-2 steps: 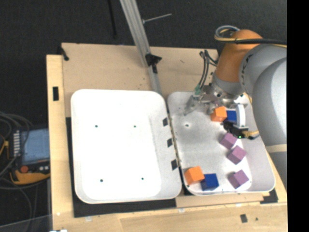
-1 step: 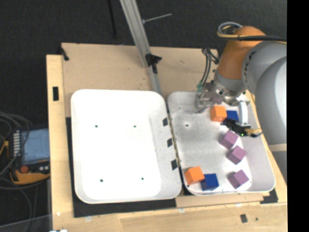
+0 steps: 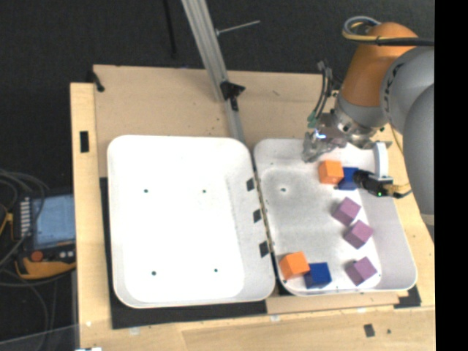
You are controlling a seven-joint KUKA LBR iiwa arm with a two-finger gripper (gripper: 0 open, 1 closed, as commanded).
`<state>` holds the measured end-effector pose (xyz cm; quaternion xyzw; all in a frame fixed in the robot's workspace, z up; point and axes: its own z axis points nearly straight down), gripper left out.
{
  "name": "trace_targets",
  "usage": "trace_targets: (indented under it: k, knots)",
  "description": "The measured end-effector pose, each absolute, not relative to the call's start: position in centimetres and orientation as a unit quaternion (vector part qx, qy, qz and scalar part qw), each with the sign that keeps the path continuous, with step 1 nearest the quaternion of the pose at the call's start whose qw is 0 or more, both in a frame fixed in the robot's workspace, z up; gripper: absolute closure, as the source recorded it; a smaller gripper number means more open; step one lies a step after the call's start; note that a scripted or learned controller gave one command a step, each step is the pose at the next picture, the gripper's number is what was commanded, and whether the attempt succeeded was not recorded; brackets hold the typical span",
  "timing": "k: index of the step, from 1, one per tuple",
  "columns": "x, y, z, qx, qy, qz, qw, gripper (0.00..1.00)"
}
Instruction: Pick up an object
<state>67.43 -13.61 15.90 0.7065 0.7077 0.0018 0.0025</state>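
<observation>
Pincer (image 3: 316, 146) just up-left of orange block (image 3: 330, 171); finger state cannot tell. Block judged light, rigid, slick-sided; grip across flat opposite faces, clear of adjoining blue block (image 3: 349, 178).

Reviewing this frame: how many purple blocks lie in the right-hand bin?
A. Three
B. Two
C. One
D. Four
A: three purple blocks sit in the right bin, one above another along its right side and a third near the bottom right corner.
</observation>
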Motion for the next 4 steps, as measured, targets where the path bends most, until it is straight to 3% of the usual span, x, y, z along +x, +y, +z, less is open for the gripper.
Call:
trace_targets:
  k: [1,2,4]
  knots:
    - [67.6,-13.8,21.4,0.706,0.708,0.0022,0.003,1.0]
    - [65.7,-9.0,21.1,0.705,0.709,0.0001,0.0,1.0]
    - [64.2,2.0,22.9,0.704,0.71,0.0018,0.0,1.0]
